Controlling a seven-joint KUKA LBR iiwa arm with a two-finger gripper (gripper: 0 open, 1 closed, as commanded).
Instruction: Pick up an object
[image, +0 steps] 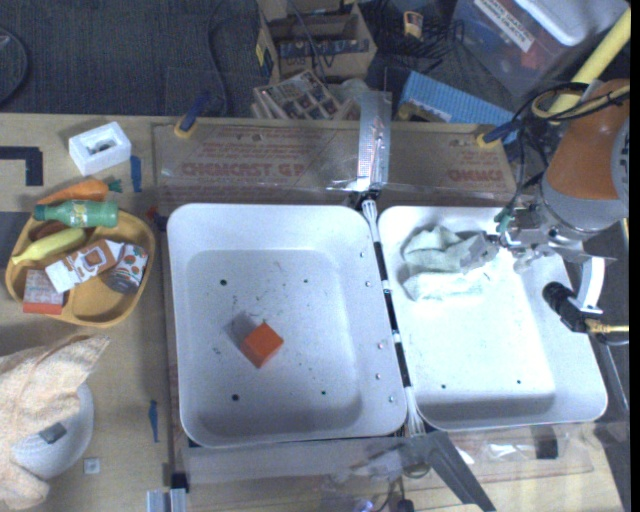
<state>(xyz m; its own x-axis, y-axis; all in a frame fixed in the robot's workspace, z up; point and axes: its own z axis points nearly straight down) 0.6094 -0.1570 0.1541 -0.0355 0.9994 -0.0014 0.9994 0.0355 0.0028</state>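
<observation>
An orange cube (262, 344) lies in the left white bin (200, 240), a little left of that bin's middle. A crumpled pale cloth (438, 264) sits in the back left part of the right bin (520, 390). My gripper (512, 240) hangs low at the back right of the right bin, right at the cloth's right tip. Its jaws are too small and cluttered to read. The grey arm with its orange band (585, 165) rises behind it.
A yellow bowl (95, 305) of toy food stands left of the bins, with a white box (100, 148) behind it and a beige cloth (45, 385) in front. A black cable fitting (565, 305) hangs over the right bin's right rim.
</observation>
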